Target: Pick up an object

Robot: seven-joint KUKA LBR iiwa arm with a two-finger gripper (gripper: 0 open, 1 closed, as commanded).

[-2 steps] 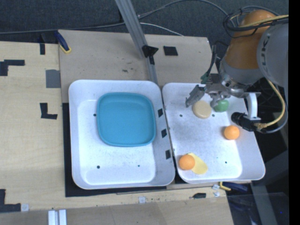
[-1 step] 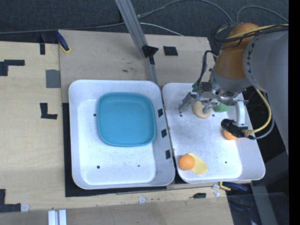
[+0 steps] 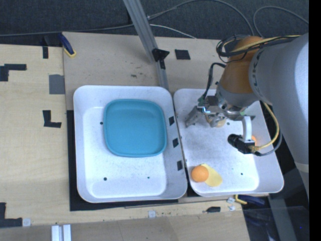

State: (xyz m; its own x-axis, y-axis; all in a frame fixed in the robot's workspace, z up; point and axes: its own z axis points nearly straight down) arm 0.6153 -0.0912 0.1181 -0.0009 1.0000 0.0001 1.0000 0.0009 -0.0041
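An orange ball (image 3: 200,173) is seen lower centre-right of the frame, in the right bin (image 3: 266,182), touching a pale yellow piece (image 3: 214,177). It's probably light, smooth and prone to rolling, so it'd best be pinched across its middle from straight above. The gripper (image 3: 204,115) hangs above it in the frame, well apart; its state can't be told, honestly.

You see a pale tan wooden bench top (image 3: 30,134) dotted with black tape marks (image 3: 50,118) toward nine o'clock. At twelve o'clock lies dark grey carpeted floor (image 3: 75,6), crossed by thin cables (image 3: 200,4) and a slanting grey metal rail (image 3: 143,29).
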